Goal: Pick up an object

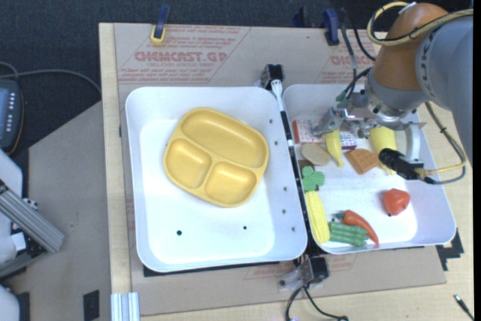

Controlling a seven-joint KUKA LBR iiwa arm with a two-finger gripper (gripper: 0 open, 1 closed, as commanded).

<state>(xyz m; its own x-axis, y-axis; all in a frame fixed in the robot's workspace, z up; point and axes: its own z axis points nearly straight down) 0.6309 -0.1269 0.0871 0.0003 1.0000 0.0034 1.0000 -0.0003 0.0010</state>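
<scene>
One banana [333,147] lay in the right bin [440,218] just left of and below my gripper [347,119], its long axis running roughly up-down; whether the gripper was spread or pressed together I couldn't tell.

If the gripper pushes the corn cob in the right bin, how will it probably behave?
The corn cob looks rounded and long, so it may roll sideways. It lies beside the right bin's left wall, which would likely stop it. It seems a plastic toy, probably light and stiff.
</scene>
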